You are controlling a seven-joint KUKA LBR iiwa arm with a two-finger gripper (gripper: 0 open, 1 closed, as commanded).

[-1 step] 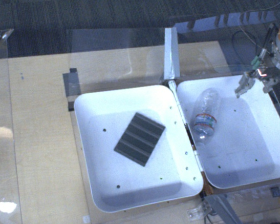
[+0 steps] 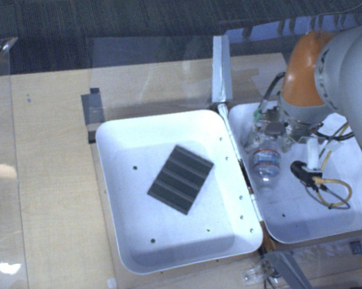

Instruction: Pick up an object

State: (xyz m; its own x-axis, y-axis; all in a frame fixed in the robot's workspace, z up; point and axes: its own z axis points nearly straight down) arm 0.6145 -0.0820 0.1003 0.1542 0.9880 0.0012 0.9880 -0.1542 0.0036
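Bench's (image 2: 50, 212) left bin (image 2: 135, 237) holds ribbed pad (image 2: 180, 178); right bin (image 2: 292, 223), bottle (image 2: 266, 162).

1. A flat, dark grey rectangular pad (image 2: 180, 178) is seen in the left bin (image 2: 125, 201). Its top face is crossed by parallel ridges running along its length. It is laid flat on the bin floor near the middle, turned at a diagonal to the walls and apart from all of them.
2. A small clear plastic bottle (image 2: 266, 162) is seen in the right bin (image 2: 298, 217), close to that bin's left wall. A bluish band is visible around its body. It is placed just beside the gripper (image 2: 267, 140); whether the two are touching, and whether the bottle is upright or tilted, cannot be told.
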